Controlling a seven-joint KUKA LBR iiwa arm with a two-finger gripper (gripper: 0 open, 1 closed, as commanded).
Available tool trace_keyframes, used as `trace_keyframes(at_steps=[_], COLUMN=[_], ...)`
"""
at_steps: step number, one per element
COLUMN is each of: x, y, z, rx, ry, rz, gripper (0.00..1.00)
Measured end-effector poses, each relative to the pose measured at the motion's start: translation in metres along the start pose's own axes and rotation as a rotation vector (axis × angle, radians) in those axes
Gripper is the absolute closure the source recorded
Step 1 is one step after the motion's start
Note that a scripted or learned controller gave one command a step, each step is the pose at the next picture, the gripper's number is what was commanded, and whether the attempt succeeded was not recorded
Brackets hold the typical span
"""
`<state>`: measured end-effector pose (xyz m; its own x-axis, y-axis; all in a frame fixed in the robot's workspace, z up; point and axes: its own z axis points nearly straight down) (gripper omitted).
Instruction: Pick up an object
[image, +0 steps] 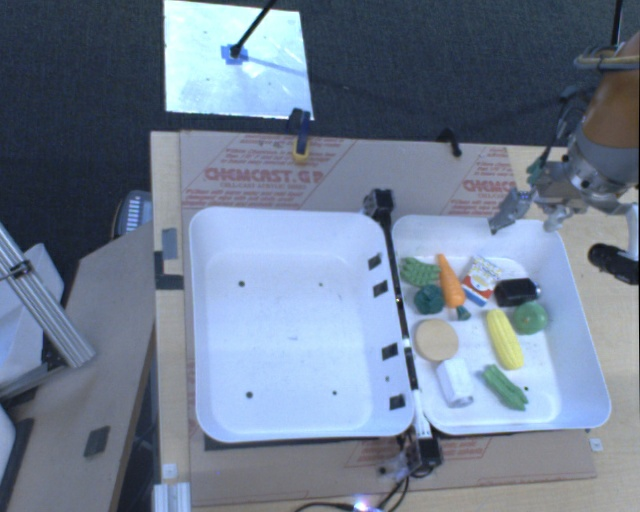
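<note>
Nearest you in the right bin (585, 385) lie the green pod (505, 387) and white cylinder (455, 381); farther back, the corn (504, 338) and carrot (450, 281). The jaws (530, 210) hover spread and empty over the far rim. You should bring them down straight over one well-separated piece.

Glossy white plastic bins (290, 235) sit on a matt brown board (330, 165), beside a shiny metal sheet (235, 60).

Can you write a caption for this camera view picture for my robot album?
Robot gripper hovers above the far edge of the right bin, full of toy food like a carrot and corn.
</note>
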<state>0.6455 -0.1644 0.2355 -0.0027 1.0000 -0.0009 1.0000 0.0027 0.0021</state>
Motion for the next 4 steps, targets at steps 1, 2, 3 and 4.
trace_keyframes(at_steps=[1, 2, 3, 4], x=[0.033, 0.016, -0.016, -0.042], y=[-0.041, -0.016, 0.026, 0.023], z=[0.139, 0.142, 0.134, 0.150], rx=[-0.004, -0.018, -0.007, 0.001], ry=[0.001, 0.013, -0.001, 0.002], rz=[0.000, -0.012, -0.003, 0.002], gripper=[0.00, 0.00, 0.00, 0.00])
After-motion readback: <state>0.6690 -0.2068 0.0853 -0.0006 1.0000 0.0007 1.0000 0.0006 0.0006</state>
